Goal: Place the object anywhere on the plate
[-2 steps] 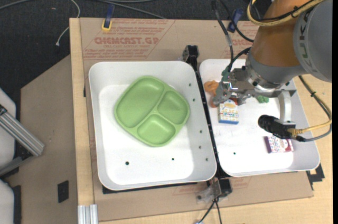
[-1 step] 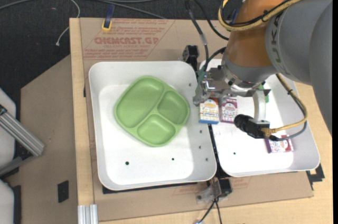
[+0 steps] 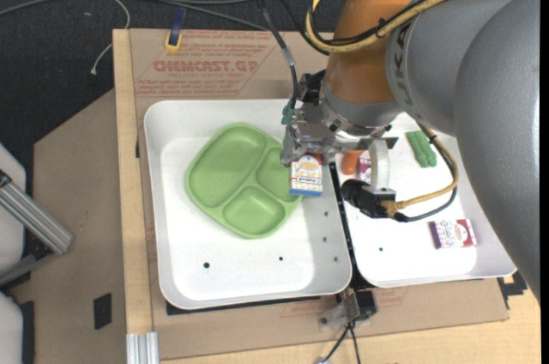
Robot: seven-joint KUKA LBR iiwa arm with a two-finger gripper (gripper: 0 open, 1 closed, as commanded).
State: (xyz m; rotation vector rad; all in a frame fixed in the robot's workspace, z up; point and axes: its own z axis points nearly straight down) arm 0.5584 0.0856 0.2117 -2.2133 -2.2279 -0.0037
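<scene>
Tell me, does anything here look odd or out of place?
Nothing looks spilled or broken. The green plate lies flat in the left bin. A small carton hangs just below the gripper at the plate's right edge, not yet lying on it.

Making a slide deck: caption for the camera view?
Claw holds small carton at right rim of green divided plate in left bin.

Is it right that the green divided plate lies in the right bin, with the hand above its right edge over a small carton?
Not quite. The camera view shows the green plate lying in the left bin, not the right one. The hand is above its right edge, over the small carton.
</scene>
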